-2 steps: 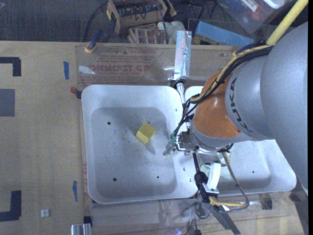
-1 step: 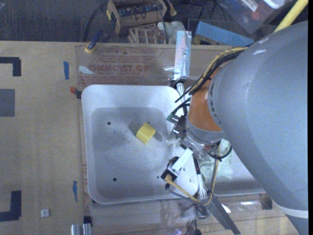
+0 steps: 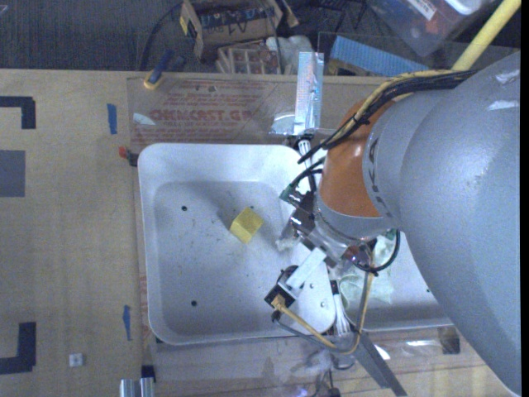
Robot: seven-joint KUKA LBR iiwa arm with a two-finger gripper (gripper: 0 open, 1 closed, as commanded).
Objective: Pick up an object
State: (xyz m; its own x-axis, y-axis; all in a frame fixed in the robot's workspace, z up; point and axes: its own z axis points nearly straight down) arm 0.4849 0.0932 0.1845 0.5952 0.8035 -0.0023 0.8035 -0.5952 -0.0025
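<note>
A small yellow block [image 3: 245, 224] lies on the floor of the left white bin [image 3: 178, 246], a little right of its middle. My gripper [image 3: 296, 236] hangs low over the right side of this bin, just right of the block and apart from it. The grey arm with its orange band [image 3: 351, 180] covers the gripper from above. A small pale scrap [image 3: 285, 242] shows beside the gripper, and I cannot tell what it is.
The arm hides most of the right bin; a pale greenish thing [image 3: 357, 286] peeks out below the wrist. A clear plastic sheet [image 3: 207, 114] lies behind the bins, with boxes and clutter beyond. The wooden bench [image 3: 66, 222] stretches left.
</note>
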